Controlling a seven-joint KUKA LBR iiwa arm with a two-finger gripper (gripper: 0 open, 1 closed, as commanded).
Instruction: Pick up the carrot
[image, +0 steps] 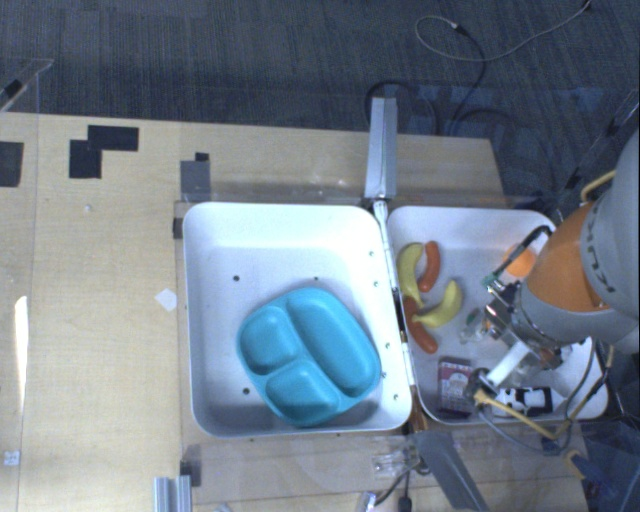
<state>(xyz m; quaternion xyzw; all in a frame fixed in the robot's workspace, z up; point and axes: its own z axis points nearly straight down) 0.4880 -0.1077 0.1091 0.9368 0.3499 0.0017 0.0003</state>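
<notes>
In the right bin, a stubby orange-red piece that looks like the carrot lies in the left half, beside a yellow banana. A bright orange tip shows at the arm's edge; I cannot tell if it is an object or part of the arm. My gripper hangs low over the right half of this bin, to the right of the carrot and apart from it. The arm's orange band and grey body hide the bin's right side.
A second banana and a red piece lie just below the carrot. A dark red packet sits at the bin's front. The left bin holds a blue divided plate. A metal post rises between the bins.
</notes>
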